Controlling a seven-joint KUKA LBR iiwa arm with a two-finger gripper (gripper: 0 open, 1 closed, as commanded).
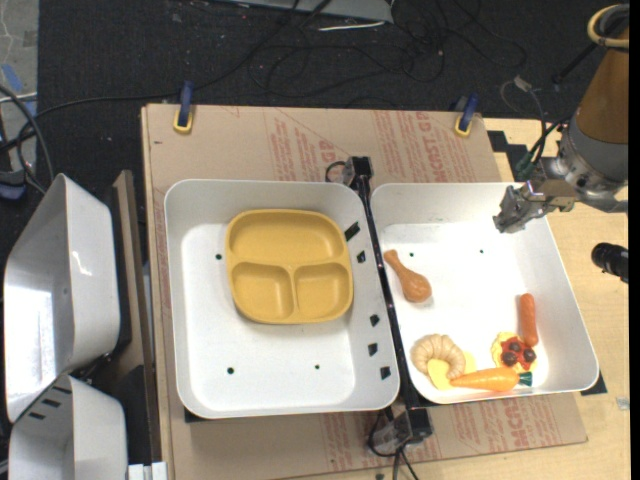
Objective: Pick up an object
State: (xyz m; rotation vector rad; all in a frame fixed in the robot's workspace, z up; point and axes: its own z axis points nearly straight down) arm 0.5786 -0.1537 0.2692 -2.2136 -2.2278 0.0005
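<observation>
Above, my gripper (512, 215) hovered at the right bin's (440, 200) far rim (finger state unreadable). It held nothing; the drumstick (408, 276) lay well apart.

A divided plate (290, 265) lies in the left bin (190, 368); toy foods (480, 358) in the right bin (570, 308).

A robotics lab, this: white bins (190, 298) on a clamped cardboard sheet (300, 138), loose cables (300, 38) trailing over dark floor beyond the bench's far edge.
</observation>
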